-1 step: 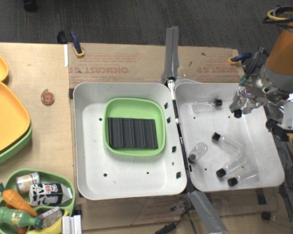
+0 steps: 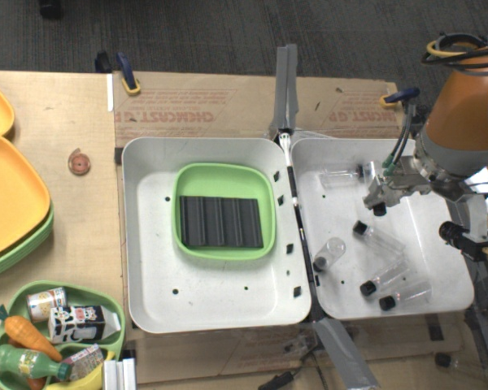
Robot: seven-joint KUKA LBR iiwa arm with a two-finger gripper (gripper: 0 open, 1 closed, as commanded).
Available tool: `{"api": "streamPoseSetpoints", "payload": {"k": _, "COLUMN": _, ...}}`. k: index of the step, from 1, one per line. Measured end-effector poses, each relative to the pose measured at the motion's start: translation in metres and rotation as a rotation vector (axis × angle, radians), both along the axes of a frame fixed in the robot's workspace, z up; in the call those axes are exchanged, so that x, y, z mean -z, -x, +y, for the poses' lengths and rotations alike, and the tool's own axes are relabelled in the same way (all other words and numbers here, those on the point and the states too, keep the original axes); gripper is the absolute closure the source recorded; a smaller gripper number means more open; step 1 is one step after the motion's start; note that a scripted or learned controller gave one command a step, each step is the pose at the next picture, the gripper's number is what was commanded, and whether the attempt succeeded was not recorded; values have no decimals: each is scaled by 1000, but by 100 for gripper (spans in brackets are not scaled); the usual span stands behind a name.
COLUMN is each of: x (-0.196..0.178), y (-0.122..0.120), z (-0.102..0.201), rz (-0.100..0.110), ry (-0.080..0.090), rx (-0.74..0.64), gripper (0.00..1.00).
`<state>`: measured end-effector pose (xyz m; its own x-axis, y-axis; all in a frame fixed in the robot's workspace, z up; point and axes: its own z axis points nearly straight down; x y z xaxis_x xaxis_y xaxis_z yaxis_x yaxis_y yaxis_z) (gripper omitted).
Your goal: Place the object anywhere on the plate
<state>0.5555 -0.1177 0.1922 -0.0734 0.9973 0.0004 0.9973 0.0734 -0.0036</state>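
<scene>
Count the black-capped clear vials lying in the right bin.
4 with caps visible: one mid-bin, two near the front, one under the gripper. Other clear tubes may be hidden.

The arm (image 2: 464, 112) runs off the frame at 3 o'clock. At 9 o'clock the orange plates (image 2: 8, 193) are cut by the edge. The clear vials (image 2: 390, 270) are faint against the white bin (image 2: 342, 299) — outlines hard to trace.

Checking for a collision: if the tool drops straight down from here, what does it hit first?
Probably the bare floor of the right bin beneath the tool. The nearest vial lies just to one side, though depth is unclear.
</scene>
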Motion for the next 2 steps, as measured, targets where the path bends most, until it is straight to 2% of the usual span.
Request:
{"api": "streamPoseSetpoints", "payload": {"k": 1, "x": -16, "y": 31, "z": 56, "rz": -1, "ry": 0, "rx": -136, "gripper": 100}}
{"api": "streamPoseSetpoints", "payload": {"k": 2, "x": 2, "y": 53, "z": 129, "rz": 0, "ry": 0, "rx": -285, "gripper": 100}}
